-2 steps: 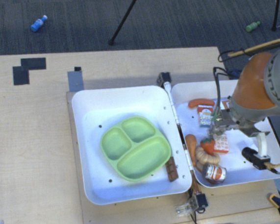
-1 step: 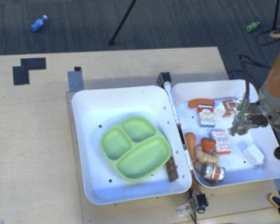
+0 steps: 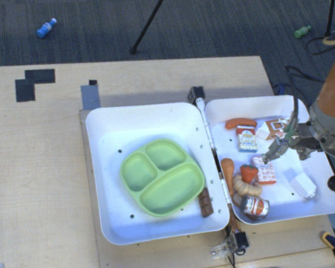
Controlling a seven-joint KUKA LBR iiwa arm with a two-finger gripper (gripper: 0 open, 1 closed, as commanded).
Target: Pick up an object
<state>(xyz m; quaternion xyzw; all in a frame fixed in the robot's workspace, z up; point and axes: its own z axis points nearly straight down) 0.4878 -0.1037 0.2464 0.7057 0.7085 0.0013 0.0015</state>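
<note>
Nothing lifted yet: two-finger gripper (image 3: 268,156) hovers over red-and-white flat packet (image 3: 266,173) in right white bin (image 3: 324,203), claw state can't tell, too blurry.

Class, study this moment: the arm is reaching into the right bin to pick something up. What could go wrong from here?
1. Clutter: the gripper hangs over a red-and-white packet lying close beside a strawberry, so it may nudge or catch the wrong item.
2. The packet looks flat against the right bin floor, so a grasp may slip off.
3. The can and carrot crowd the bin's near corner, leaving little room there.
</note>
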